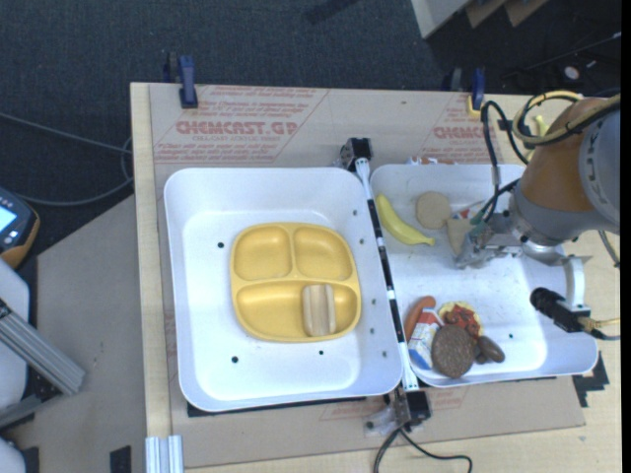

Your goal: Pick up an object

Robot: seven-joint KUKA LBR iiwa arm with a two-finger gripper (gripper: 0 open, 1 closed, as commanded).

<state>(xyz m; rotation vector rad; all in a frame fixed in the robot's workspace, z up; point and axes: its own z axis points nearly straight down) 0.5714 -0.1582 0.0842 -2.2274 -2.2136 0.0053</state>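
Camera view is showing the gripper (pixel 473 254), finger state untellable, hovering near the banana (pixel 397 224): looking light, smooth, best pinched mid-length.

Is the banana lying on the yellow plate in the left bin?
No, the banana lies in the right bin, beside the divider, while the yellow plate in the left bin holds a tan bread-like piece.

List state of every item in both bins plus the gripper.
yellow divided plate: flat in the left bin, upright
bread roll: lying in the plate's lower compartment
banana: lying in the right bin, untouched
round tan piece: lying flat beside the banana
pile of toy food: heaped at the right bin's near edge
gripper: low in the right bin, grasp unclear
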